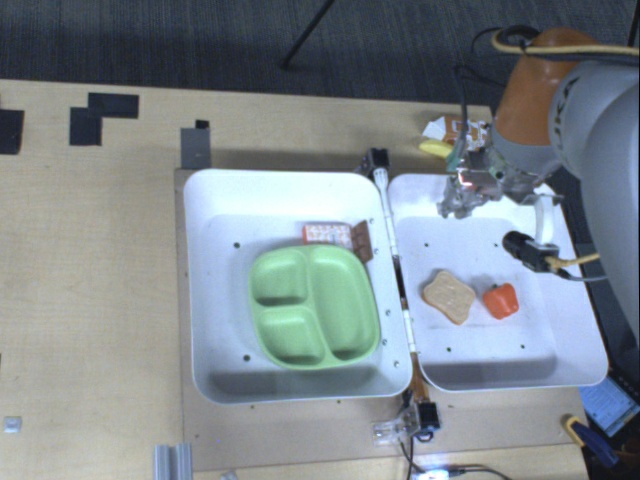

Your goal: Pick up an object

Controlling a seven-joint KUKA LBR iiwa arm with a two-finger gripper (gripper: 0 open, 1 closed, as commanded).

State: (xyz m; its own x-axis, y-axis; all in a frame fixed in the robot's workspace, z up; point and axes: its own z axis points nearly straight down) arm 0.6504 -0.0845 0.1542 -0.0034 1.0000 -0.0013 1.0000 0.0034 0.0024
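In the right bin [570,353] you have a slice of toast [447,296] near the middle and a small red-orange piece [500,301] just beside it, toward the right wall. The gripper [462,203] hangs over that bin's far edge, well apart from both, with nothing visibly between its fingers; how wide it stands you cannot tell. In the left bin [205,268], a green divided plate [313,304] lies centrally, a small printed packet [327,233] at its far rim.
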